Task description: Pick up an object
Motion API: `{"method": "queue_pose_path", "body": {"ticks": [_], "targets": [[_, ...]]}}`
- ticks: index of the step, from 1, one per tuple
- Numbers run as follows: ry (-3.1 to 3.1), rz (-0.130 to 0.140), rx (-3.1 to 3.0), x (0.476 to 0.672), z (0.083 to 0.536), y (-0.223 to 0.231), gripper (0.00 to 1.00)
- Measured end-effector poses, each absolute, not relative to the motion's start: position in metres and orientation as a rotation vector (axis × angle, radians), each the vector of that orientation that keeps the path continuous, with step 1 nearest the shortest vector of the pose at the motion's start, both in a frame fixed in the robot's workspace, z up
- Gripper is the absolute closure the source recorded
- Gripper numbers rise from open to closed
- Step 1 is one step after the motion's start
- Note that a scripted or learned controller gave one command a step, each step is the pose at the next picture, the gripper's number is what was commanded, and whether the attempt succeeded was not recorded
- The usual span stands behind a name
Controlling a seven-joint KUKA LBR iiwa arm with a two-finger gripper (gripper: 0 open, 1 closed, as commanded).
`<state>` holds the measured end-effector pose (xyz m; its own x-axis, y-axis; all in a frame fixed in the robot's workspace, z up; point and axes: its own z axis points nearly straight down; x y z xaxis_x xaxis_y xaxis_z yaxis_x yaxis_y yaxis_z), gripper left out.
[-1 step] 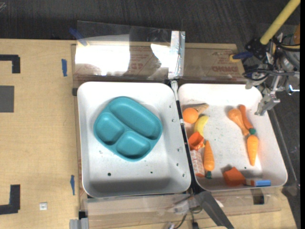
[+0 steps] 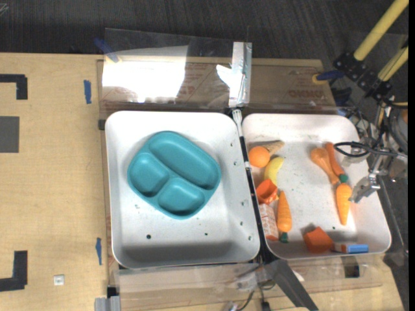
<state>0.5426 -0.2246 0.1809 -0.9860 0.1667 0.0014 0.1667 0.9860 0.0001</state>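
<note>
Gripper [image 2: 363, 190] sat at right edge of frame, mid-height, small metal tip angled down-left w/ dark cabling above it. Arm body itself too cropped to read.

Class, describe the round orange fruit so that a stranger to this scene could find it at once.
Start at the right white bin, the one scattered with small toy foods. Go to its upper left corner, by the wall shared with the other bin: the orange sits there, touching a yellow lemon. It is the one ball-shaped orange item; the carrots nearby are long and pointed.
</note>
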Motion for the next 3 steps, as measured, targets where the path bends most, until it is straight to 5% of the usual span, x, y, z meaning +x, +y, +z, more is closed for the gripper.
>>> {"method": "queue_pose_path", "body": {"ticks": [1,2,3], "targets": [[-3.146,0.006,-0.233,0.494,0.089,-0.224,0.00],[-3.161,0.014,-0.229,0.499,0.102,-0.224,1.00],[-3.159,0.013,-0.229,0.499,0.101,-0.224,0.00]]}}
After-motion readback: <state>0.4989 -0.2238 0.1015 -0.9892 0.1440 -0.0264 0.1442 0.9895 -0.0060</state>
